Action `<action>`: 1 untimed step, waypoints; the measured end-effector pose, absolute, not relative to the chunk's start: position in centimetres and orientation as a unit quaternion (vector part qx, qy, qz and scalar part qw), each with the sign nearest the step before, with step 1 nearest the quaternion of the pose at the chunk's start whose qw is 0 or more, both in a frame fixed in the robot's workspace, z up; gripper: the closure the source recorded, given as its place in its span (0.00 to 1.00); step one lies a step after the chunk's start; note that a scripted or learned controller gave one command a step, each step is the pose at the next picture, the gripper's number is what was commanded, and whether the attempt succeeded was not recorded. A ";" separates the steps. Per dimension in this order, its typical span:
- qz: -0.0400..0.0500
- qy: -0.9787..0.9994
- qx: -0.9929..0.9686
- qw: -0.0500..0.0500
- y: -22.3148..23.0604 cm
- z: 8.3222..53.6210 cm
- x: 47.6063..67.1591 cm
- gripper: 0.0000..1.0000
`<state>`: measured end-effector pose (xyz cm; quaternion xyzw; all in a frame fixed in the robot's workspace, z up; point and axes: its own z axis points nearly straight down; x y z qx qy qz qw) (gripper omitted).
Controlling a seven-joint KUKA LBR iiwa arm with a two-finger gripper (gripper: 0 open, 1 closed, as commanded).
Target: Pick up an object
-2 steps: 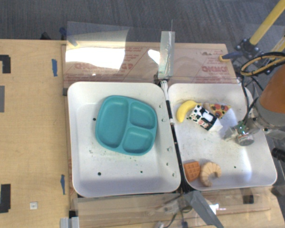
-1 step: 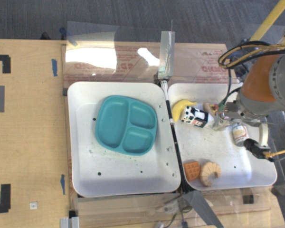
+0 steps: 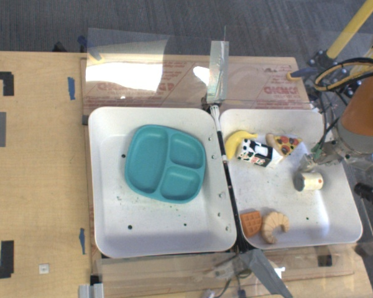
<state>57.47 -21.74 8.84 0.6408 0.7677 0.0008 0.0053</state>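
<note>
The two white bins sit side by side on the bench, and the right bin (image 3: 336, 225) is the one the arm (image 3: 363, 113) leans into, entering from the right so that its claw (image 3: 311, 164) hangs low over that bin's middle. Well off to the claw's left, across the divider, the left bin (image 3: 105, 216) holds a teal sectioned plate (image 3: 165, 163), lying flat and out of the way, so it seems no part of this try. The loose toys are all in the claw's own bin, which is likely why the arm works there. Up and to the claw's left lie a yellow banana (image 3: 236, 141), a black-and-white cow toy (image 3: 256, 153) touching it, and a pizza slice (image 3: 285, 144) just beside the cow. Below and to the left of the claw rest a croissant (image 3: 276, 224) and a waffle piece (image 3: 250, 223), close together near the front wall. Directly beneath the claw, seemingly touching it, lies a small cream cylinder (image 3: 309, 181), the probable target. Whether the claw is spread or pressed together cannot be told, nor whether it grips the cylinder.
</note>
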 end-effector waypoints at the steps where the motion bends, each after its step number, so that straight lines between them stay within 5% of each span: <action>1: 0.001 0.833 0.553 0.004 -22.4 8.9 54.0 1.00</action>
